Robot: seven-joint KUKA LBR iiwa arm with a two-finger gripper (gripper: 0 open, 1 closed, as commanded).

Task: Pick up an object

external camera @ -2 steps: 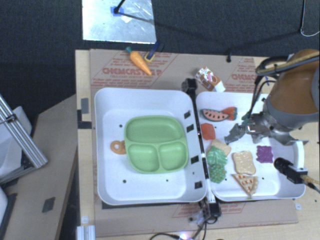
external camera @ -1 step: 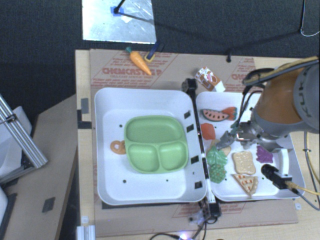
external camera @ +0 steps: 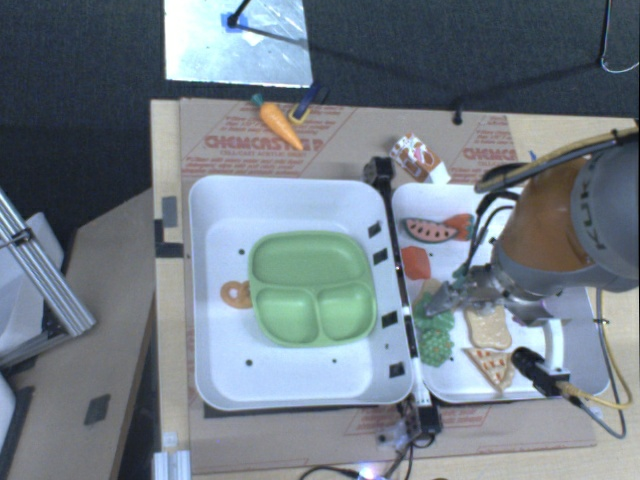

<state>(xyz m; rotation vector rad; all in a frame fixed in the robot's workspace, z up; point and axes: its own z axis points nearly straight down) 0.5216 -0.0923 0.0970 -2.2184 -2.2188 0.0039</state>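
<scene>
Camera view looks down on the bench (external camera: 330,133), where two white bins sit side by side. At the near edge of the right bin (external camera: 440,388) lies a waffle-patterned wedge (external camera: 492,366), and just beyond it a slice of toast (external camera: 487,326); beside these, against the bin's left wall, is a green clump of peas (external camera: 434,344). The tool (external camera: 447,301) hangs low over this spot, at the end of the grey arm (external camera: 560,233) reaching in from the right, its tip right above a pale green piece (external camera: 432,295) and just beyond the peas. Whether its fingers are parted or closed cannot be told, and nothing can be seen between them. Farther back in the same bin lie a red piece (external camera: 415,263) and then a watermelon slice (external camera: 432,230) near the far wall. The left bin (external camera: 215,298) holds a green divided plate (external camera: 308,286) in its middle, with a small pretzel (external camera: 236,294) touching the plate's left rim. Beyond both bins, a small packaged item (external camera: 415,157) lies on the bench, and toward the far left corner rests a carrot (external camera: 280,124).
</scene>
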